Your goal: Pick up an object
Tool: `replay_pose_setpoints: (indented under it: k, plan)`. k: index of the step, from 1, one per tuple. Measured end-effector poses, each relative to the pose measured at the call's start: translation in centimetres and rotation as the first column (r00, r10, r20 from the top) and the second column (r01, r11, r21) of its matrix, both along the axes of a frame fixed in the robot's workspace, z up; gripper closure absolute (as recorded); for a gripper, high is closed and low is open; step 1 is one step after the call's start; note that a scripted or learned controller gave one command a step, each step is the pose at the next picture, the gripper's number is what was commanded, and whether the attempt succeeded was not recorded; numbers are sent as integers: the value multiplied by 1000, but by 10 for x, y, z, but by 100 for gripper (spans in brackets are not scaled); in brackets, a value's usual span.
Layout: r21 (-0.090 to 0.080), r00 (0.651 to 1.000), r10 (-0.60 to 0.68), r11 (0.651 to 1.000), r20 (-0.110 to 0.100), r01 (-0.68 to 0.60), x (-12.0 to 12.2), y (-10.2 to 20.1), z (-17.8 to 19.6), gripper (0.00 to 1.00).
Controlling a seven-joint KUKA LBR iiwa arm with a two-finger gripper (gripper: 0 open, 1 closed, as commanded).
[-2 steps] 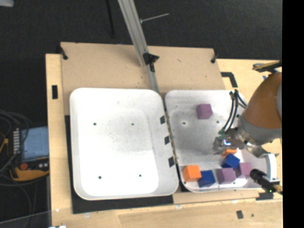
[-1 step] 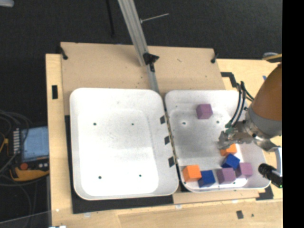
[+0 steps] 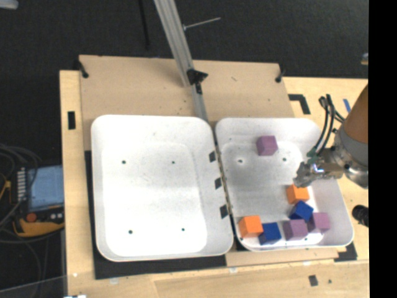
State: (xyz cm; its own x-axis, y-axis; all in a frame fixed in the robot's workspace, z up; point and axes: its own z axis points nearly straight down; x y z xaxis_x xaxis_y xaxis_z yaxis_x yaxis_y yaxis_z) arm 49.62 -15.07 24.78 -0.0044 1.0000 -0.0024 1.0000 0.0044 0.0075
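White plastic bins sit side by side on the tan counter [image 3: 248,85], and all the small blocks are in the right bin [image 3: 248,135]. The left bin [image 3: 149,185] shows just a scuffed grey floor with a few dark dots.

Up near the far wall of the right bin a purple cube [image 3: 267,144] stands alone, well apart from the others. The rest crowd the near right corner: an orange cube [image 3: 298,194] just under the arm's tip, a blue cube [image 3: 302,210] touching it on the near side, a purple cube [image 3: 321,221] beside that against the right wall, another purple cube [image 3: 295,230] along the near wall, then a blue cube [image 3: 270,233] and an orange cube [image 3: 250,225] pressed together further left.

From the right the grey arm [image 3: 355,148] reaches in over the bin's edge, its orange band at the frame's margin, with dark cables looping above the wrist. The end effector [image 3: 305,176] hangs low over the right side of the bin, directly above the nearer orange cube and seemingly very close to its top. Nothing shows between its tips, and from here I cannot tell whether they are apart or together; the metal there is a small grey blur.

A slanted aluminium post [image 3: 177,42] rises from the counter behind the bins.
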Motion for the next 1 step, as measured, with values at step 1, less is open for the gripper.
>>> replay_pose_setpoints:
  k: [1]
  plan:
    - [3, 1000, 5, 1000, -5, -5, 26, 56, 4, 100]
